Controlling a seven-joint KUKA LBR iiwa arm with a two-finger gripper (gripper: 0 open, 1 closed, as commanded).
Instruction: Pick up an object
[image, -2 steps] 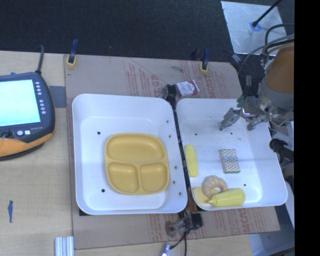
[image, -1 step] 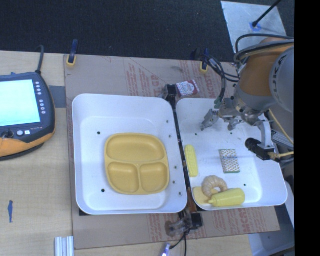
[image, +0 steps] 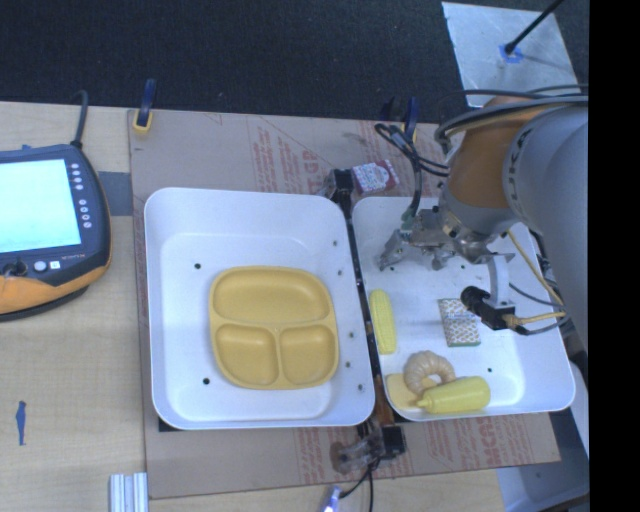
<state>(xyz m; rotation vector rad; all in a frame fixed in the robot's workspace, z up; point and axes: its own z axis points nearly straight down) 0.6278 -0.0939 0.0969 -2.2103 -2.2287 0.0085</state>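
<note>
My gripper (image: 414, 260) hangs over the far part of the right bin (image: 540, 385), under the grey arm with its orange band. Its metal fingers (image: 388, 257) stand spread open with only white bin floor between them. Nearer the front of that bin lie a yellow corn cob (image: 382, 321), a tan curled pastry (image: 428, 369), a yellow squeeze bottle (image: 456, 396) and a small patterned square packet (image: 459, 322). The corn cob is just below and slightly left of the gripper, apart from it.
The left bin (image: 175, 300) holds a yellow divided plate (image: 273, 327). A teach pendant (image: 45, 225) lies on the bench at far left. Cables and a black part (image: 490, 308) hang from the wrist over the right bin. A small packet (image: 373, 177) lies behind the bins.
</note>
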